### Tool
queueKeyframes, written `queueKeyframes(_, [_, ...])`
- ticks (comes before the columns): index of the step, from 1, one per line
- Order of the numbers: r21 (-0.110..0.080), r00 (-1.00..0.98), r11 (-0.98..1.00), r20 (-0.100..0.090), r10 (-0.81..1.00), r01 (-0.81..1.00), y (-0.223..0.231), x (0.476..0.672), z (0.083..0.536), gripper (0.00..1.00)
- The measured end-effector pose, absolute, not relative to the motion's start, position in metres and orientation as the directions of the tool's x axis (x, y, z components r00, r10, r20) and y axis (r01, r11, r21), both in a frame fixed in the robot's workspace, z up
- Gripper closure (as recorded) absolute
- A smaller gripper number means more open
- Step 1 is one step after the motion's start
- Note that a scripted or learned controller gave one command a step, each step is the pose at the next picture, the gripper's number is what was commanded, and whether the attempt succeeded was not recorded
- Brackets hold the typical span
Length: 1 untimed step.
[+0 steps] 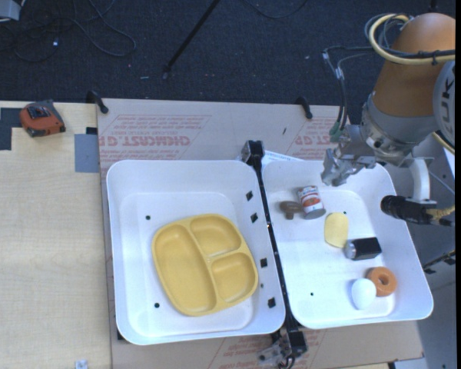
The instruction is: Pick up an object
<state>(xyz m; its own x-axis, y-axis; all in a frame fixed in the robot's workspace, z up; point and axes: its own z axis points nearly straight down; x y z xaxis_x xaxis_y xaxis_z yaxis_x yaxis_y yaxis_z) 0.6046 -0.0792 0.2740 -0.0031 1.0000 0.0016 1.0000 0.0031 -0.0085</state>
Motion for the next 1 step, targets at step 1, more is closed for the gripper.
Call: queueKeyframes(1, [-0.009, -0.004, 0.004, 0.001, 1.0, 1.0, -0.0368, 0.5968, 0.265, 1.0])
